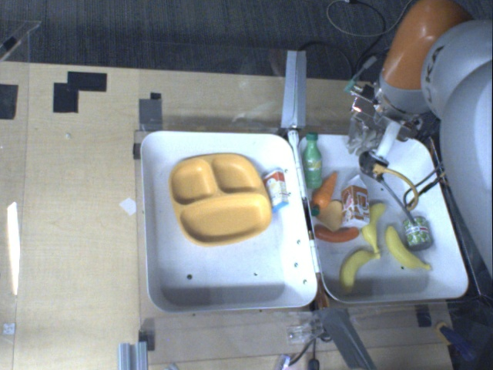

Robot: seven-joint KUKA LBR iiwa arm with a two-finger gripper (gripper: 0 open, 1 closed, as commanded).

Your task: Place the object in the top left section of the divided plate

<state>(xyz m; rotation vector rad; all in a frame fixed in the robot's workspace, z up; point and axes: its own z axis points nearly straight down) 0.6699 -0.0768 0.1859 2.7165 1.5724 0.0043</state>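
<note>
We see the gripper above the right bin, well apart from the divided plate; whether its jaws are spread, we cannot tell.

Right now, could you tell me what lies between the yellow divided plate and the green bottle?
In the camera view, a small can lies beside the divided plate, then the bins' rims before the green bottle.

- Green bottle: just left of the gripper, lying along the right bin's left wall.
- Carrot: below and left of the gripper.
- Red-and-white packet: directly below the gripper.
- Three bananas: further below it.
- Small green can: below and right of it.
</note>
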